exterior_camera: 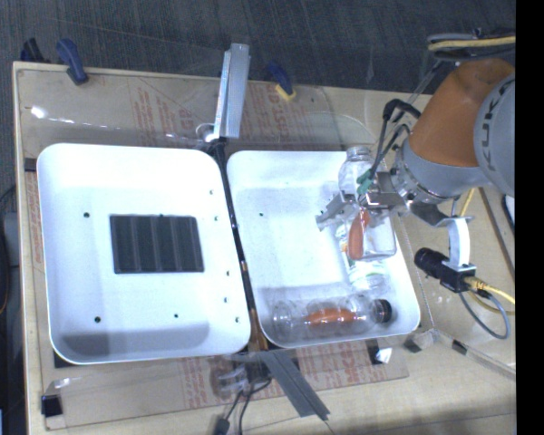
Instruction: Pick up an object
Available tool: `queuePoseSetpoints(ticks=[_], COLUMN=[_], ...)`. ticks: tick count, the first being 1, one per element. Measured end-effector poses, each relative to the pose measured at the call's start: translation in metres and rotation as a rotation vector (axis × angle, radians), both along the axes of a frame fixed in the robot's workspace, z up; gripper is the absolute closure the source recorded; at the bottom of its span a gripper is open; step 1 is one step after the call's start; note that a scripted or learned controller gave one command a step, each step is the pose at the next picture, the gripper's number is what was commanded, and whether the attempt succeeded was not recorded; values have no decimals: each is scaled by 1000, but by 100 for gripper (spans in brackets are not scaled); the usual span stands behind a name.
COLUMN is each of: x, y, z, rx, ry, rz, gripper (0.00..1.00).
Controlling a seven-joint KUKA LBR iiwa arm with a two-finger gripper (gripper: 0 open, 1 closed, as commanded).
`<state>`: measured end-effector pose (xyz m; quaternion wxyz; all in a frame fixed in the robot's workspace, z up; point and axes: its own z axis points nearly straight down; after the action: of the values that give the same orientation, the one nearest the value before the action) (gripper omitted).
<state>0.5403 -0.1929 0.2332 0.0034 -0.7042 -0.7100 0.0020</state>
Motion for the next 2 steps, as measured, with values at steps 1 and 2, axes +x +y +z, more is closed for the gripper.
queuePoseSetpoints(ticks=[1,2], x=[38,38], y=[-16,-15], z=[-44,-35], rx=[-1,0], ry=[-3,0], rz=[50,55], gripper=[0,100])
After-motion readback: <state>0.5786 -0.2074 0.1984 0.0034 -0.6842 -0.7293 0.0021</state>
